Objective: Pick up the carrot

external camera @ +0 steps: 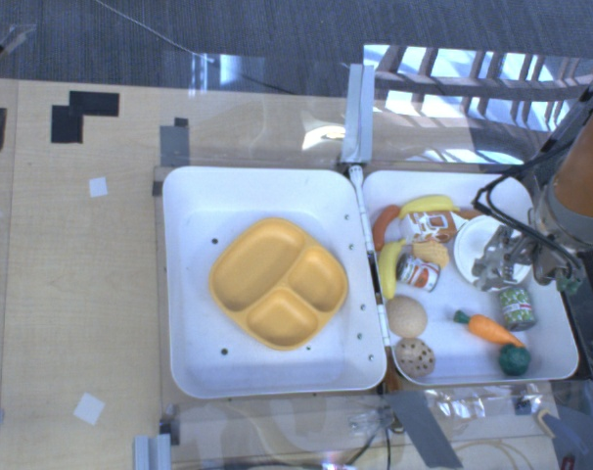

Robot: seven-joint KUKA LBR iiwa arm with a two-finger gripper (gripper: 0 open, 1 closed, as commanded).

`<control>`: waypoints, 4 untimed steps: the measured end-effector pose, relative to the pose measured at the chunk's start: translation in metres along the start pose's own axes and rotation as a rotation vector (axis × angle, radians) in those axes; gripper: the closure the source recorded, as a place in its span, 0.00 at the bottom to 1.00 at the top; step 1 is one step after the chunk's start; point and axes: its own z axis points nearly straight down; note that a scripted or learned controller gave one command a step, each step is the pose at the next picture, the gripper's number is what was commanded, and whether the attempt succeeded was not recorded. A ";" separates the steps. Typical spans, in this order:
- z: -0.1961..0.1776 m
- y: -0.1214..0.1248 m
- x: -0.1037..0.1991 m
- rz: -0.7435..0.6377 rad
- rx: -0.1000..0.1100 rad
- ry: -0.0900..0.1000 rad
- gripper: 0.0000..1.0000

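While the carrot is left lying free near the front of the right bin, just beside a small can, the gripper is poised above-left, jaws' spread not discernible.

The left bin on the wooden counter holds a yellow divided plate, lying near its middle. The right bin is crowded: two bananas, one at the far side and one along the left wall, a reddish sausage-like piece, a small can, a white bowl and a green-labelled jar. At its near side lie a tan round thing, a speckled cookie just in front of it, and a dark green ball in the near right corner.
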 end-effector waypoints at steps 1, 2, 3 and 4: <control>-0.109 -0.011 0.015 0.095 0.001 -0.004 1.00; -0.060 0.007 -0.077 0.259 0.001 0.008 1.00; -0.037 -0.011 -0.008 0.037 0.000 0.009 1.00; -0.104 -0.052 -0.015 0.228 0.002 0.002 1.00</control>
